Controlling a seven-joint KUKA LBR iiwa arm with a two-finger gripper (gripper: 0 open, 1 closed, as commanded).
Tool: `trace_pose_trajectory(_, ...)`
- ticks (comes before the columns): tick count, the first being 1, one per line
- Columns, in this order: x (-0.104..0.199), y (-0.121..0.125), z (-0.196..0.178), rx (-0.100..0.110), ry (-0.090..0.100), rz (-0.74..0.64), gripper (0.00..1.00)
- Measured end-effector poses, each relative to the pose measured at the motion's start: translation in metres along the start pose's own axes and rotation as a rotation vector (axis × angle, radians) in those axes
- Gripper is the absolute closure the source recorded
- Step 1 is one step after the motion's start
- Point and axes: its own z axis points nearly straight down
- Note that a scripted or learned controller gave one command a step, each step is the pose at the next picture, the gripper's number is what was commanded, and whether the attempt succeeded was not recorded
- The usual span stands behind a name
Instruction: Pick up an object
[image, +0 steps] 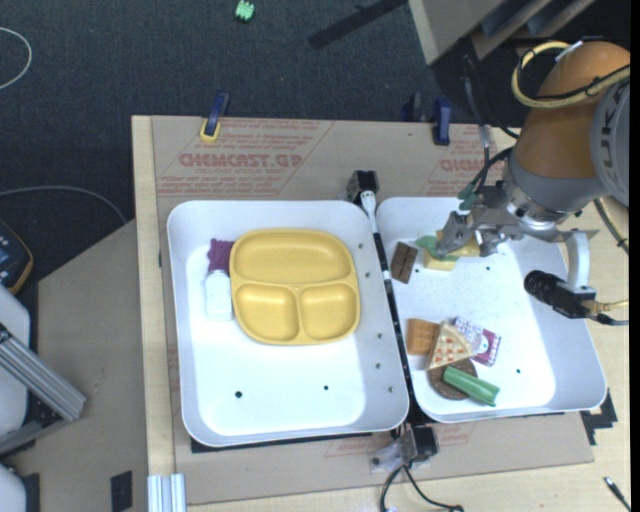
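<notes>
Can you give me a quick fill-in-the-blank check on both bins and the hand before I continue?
1. The yellow tray lies in the ____ bin.
2. The yellow tray has ____ compartments.
3. The hand is over the ____ bin, at its far end.
4. The green block lies at the ____ end of its bin, beside a brown disc.

Missing words: left; three; right; near
</notes>
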Motion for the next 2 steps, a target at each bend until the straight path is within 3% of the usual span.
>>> trace_pose_trajectory(2, 0.093, 0.031, -0.007, -0.002, 0.001, 0.001, 1.0)
